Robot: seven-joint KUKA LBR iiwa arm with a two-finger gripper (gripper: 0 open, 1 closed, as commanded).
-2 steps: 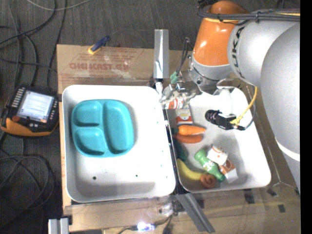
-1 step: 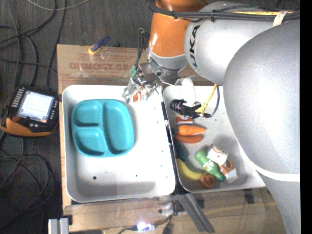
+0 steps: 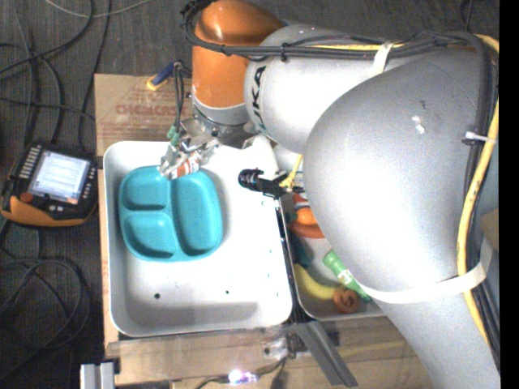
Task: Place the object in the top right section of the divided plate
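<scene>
A dark floor strewn with black cables lies around a bench that bears 2 shallow white bins, and a flat piece of brown cardboard (image 3: 130, 108) sticks out from under the far side of the left white bin (image 3: 195, 302). Inside that bin sits the teal plastic divided plate (image 3: 171, 215), with 2 small sections on one side and 1 long section on the other. The grey arm with its orange band (image 3: 229, 51) reaches down to the far edge of the plate, and the two-finger gripper (image 3: 185, 157) hangs just over the plate's far rim. Between its tips shows a small crumpled object with red, white and silvery patches (image 3: 182, 165), so the claw looks pinched on it, right at the rim of the plate's far section. Beyond the plate, past the bin's left wall, a handheld control pendant with an orange case and a lit screen (image 3: 50, 182) lies on the floor. On the plate's other side, the right white bin (image 3: 324, 313) holds an orange piece, a green piece and a yellow banana-shaped toy (image 3: 315, 284), mostly covered by the arm.
</scene>
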